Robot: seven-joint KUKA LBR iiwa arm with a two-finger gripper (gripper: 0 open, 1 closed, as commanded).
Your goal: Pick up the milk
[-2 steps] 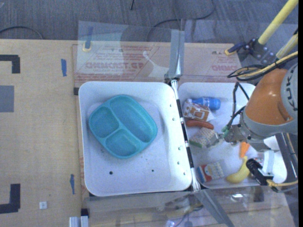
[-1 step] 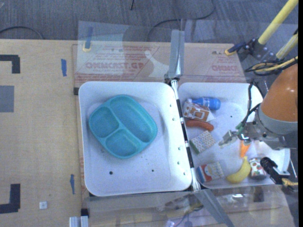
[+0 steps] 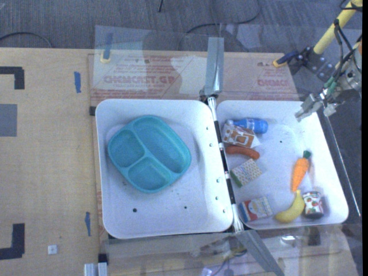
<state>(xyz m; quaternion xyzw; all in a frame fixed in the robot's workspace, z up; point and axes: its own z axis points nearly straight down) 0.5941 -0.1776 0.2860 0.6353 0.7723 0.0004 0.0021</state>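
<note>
The milk (image 3: 255,209), a small white carton with red and blue print, lies on its side near the front edge of the right bin (image 3: 276,148). My gripper (image 3: 305,110) hangs over the far right corner of that bin, well away from the carton and across the bin from it. Nothing shows in the gripper's grasp. The arm behind it runs off to the upper right.
The right bin also holds a blue bottle (image 3: 250,125), an orange-brown carton (image 3: 237,135), a sausage (image 3: 242,152), a checkered box (image 3: 248,172), a carrot (image 3: 299,172), a banana (image 3: 290,210) and a small can (image 3: 313,204). A teal divided plate (image 3: 149,153) lies in the left bin (image 3: 172,211).
</note>
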